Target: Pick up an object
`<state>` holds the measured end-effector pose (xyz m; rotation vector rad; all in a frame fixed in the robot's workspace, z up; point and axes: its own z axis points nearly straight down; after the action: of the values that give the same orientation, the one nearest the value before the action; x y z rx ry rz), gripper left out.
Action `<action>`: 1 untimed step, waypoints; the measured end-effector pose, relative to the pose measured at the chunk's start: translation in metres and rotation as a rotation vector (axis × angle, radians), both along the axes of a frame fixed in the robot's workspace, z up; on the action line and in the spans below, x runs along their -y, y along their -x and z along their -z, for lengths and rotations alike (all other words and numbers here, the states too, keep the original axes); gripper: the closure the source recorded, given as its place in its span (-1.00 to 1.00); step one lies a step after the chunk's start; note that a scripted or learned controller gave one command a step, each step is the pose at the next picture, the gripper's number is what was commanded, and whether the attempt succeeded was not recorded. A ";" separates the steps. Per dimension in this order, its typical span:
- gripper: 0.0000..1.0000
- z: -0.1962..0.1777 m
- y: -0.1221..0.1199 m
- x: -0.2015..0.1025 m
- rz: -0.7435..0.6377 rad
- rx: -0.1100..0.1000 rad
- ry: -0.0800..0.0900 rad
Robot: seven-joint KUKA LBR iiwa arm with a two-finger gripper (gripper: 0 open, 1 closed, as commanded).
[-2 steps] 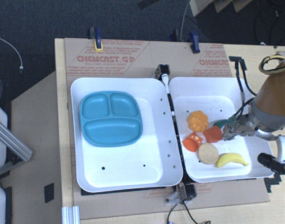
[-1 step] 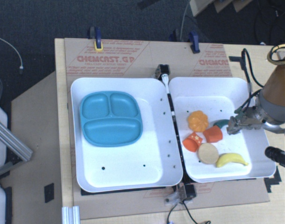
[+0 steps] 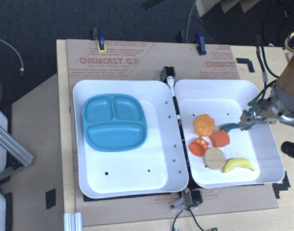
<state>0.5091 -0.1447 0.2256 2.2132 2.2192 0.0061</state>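
The right white bin [image 3: 233,94] holds several toy foods: an orange fruit [image 3: 204,124], a red piece [image 3: 220,138], a red-orange strawberry-like piece [image 3: 198,146], a round beige disc [image 3: 215,158] and a yellow banana [image 3: 238,165]. A small teal piece [image 3: 228,127] lies just right of the orange fruit. My gripper [image 3: 247,121] reaches in from the right and sits low in the bin, its tip at the teal piece's right end. Whether it grips the piece is hidden.
The left white bin [image 3: 118,170] bears a blue three-compartment plate [image 3: 115,122]. A black divider strip [image 3: 176,114] runs between the bins. Clamps [image 3: 101,40] stand at the board's far edge, and cables hang at the right.
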 end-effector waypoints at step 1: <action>1.00 -0.056 -0.006 -0.009 0.000 0.000 0.000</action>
<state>0.5152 -0.1358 0.2819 2.2134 2.2193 0.0060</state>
